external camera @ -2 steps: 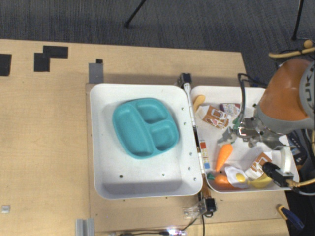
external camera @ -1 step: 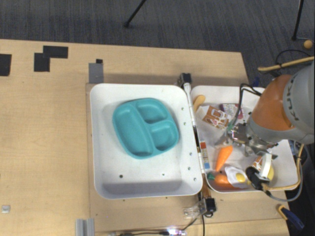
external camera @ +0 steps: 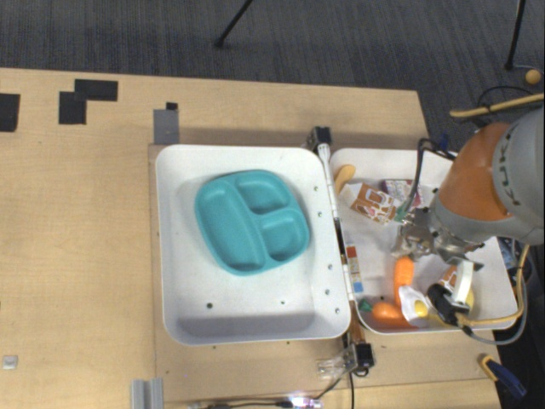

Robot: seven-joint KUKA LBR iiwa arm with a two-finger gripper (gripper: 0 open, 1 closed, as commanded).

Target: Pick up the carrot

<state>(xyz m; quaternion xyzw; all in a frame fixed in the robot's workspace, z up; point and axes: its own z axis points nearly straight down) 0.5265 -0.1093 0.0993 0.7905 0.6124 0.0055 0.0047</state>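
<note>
You have the arm (external camera: 490, 181) reaching in from the right of the frame over the right bin (external camera: 358, 156), with the gripper (external camera: 415, 241) hanging low in the middle of that bin. Your carrot (external camera: 403, 272) looks to be the small orange piece just below the gripper, lying on the bin floor toward the lower centre-right of the frame; a second orange item (external camera: 387, 313) sits lower still, near the bin's bottom edge, beside a white-and-yellow object (external camera: 415, 303), so check which one you mean before you commit. I cannot tell how the gripper is set, because the wrist hides that part from above. Nothing orange is visibly caught in it, so I judge you are at the approach step, with the pick not yet made. The next move calls for lining up directly over the upper orange piece, going down around it, and avoiding the brown-and-white packet (external camera: 371, 201) at the upper part of the bin and the clutter below. The left bin (external camera: 174, 228) holds a teal divided tray (external camera: 253, 221) and plays no part here.
</note>
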